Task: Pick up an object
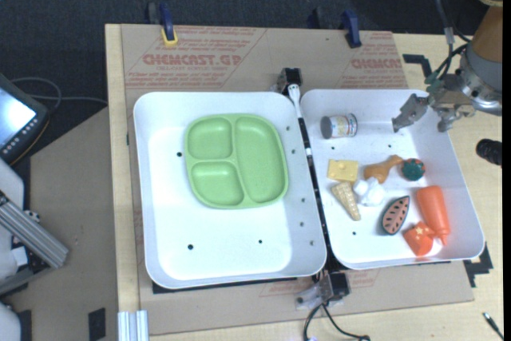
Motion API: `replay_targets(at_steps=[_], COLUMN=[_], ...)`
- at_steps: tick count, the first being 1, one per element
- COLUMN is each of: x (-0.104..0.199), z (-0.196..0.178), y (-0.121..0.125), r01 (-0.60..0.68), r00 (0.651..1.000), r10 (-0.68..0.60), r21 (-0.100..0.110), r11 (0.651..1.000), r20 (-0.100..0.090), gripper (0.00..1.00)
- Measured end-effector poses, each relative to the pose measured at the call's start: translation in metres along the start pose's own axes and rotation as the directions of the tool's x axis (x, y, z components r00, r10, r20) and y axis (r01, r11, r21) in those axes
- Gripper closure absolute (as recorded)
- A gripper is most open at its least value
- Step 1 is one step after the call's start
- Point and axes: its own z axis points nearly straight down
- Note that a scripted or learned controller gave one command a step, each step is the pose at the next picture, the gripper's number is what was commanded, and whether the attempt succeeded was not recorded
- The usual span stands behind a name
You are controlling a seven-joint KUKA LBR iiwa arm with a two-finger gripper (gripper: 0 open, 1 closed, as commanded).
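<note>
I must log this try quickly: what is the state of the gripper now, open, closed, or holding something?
Gripper: open, holding nothing, over the upper right part of the right bin.

Right bin [457,172] contents: small can [339,126], lying on its side near the far left corner; yellow cheese wedge [343,170], flat; cream cone [346,200] just below it; white ball [366,189] beside the cone; tan drumstick [384,169]; dark green ball [413,168] at the drumstick's right end; brown-and-red slice [395,215], tilted; orange carrot [434,210], lengthwise; red piece [419,239] touching the carrot's near end.
</note>
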Motion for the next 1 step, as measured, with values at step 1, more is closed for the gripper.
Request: replay_targets(at_steps=[1], x=[0.0005], z=[-0.0087], y=[0.0029], r01=[0.003], r00=[1.0], r10=[-0.003], r21=[-0.015], r11=[1.0], r20=[0.003], gripper=[0.0])
